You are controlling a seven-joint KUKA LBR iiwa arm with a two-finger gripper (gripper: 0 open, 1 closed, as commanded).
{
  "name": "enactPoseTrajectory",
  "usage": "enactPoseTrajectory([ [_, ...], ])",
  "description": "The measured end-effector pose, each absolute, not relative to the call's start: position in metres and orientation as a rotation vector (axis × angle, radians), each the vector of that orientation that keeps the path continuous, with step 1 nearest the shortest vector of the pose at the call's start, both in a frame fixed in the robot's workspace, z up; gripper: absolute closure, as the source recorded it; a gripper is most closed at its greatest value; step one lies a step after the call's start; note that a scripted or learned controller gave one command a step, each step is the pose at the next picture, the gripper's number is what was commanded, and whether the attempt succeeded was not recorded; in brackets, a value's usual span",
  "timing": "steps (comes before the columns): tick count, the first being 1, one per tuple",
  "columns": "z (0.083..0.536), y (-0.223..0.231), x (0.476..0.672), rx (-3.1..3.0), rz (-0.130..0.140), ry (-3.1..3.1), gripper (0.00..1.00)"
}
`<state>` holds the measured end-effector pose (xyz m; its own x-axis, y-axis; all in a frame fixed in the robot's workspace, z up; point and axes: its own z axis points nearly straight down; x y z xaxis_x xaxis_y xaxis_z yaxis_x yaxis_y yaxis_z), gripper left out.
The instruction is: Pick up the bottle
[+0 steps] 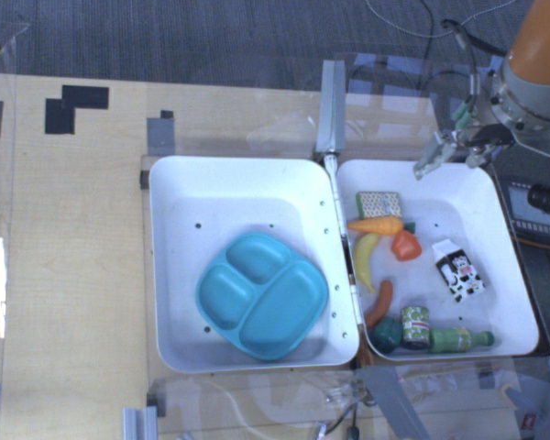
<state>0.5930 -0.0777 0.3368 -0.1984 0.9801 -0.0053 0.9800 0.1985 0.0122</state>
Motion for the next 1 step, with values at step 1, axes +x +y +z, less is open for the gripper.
enactPoseTrajectory([
  [1,0.4375,0.0633,0.5933,1.780,0.012,2.579,0.00],
])
